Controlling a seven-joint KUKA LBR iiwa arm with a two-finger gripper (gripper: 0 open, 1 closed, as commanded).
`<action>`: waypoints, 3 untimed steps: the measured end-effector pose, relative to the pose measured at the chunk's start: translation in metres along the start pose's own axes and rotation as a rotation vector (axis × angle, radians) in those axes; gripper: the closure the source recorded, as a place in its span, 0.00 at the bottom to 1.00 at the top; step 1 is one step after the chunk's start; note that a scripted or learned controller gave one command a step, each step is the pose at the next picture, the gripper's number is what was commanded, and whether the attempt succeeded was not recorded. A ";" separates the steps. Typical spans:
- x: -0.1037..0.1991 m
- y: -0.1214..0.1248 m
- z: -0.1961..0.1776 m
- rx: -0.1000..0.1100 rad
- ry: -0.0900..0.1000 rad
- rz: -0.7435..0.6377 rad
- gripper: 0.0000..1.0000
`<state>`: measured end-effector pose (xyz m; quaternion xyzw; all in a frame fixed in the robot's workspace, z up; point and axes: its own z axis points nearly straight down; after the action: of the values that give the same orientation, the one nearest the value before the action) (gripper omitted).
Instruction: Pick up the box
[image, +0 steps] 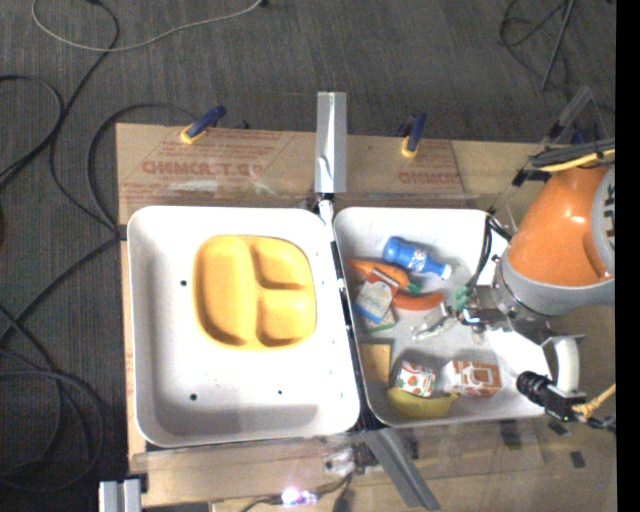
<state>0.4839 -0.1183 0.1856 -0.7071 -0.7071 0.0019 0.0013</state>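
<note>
In the right bin (500, 225), a small carton box (375, 300) with a light blue and white face lies near the left wall, partly over an orange carrot-shaped toy (400, 283). Two red and white boxes (415, 380) (472, 377) sit near the front wall, the left one against a yellow banana (420, 403). My gripper (435, 323) reaches in from the right and hangs over the middle of this bin, right of the carton box and above the two red and white boxes. Nothing visible is held in it.
A blue bottle (415, 257) lies at the back of the right bin. A brown flat square (376, 362) sits by its left wall. The left bin (160, 390) holds a yellow divided tray (257, 290). The arm's orange band (560, 235) overhangs the right bin's right edge.
</note>
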 end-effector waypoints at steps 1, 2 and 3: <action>0.010 0.011 0.091 -0.004 0.002 -0.015 0.00; -0.015 0.061 0.068 -0.002 0.001 -0.034 0.00; 0.000 0.029 0.096 -0.018 0.001 0.210 0.00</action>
<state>0.5126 -0.1184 0.0894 -0.7774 -0.6289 -0.0046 -0.0049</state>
